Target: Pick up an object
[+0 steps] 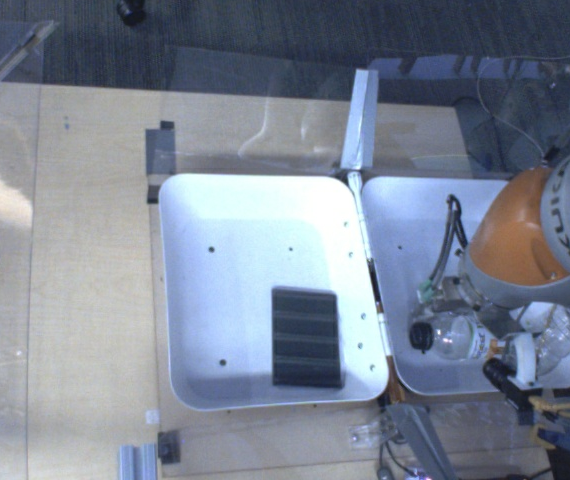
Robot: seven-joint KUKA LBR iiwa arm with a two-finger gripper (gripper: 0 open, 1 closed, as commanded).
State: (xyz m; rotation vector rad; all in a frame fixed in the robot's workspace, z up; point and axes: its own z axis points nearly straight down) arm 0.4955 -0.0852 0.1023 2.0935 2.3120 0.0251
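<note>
**Arm low over the right bin; dark ridged block lying in the left bin**

Two shallow white bins sit side by side on a pale wooden surface (75,298). The left bin (195,228) occupies the centre of the frame. A dark, rectangular ridged block (306,337) lies flat on its floor, in the lower right part of the bin, with its long side running up and down the frame and its lower edge near the bin's bottom wall. The block is well apart from the arm.

The right bin (405,228) lies at centre right. The arm (525,233), grey with an orange band, enters from the right edge of the frame and covers much of this bin. Below the orange band, at lower right, the pincer (443,336) hangs low over the bin floor amid cables and wrist hardware. Just beside it is a clear, rounded object with a dark end (450,338), resting near the bin's lower wall. Whether the pincer is wide, narrow or closed around that object cannot be told from this view.

A grey upright divider (360,118) stands at the top centre, between the bins' upper corners.
</note>
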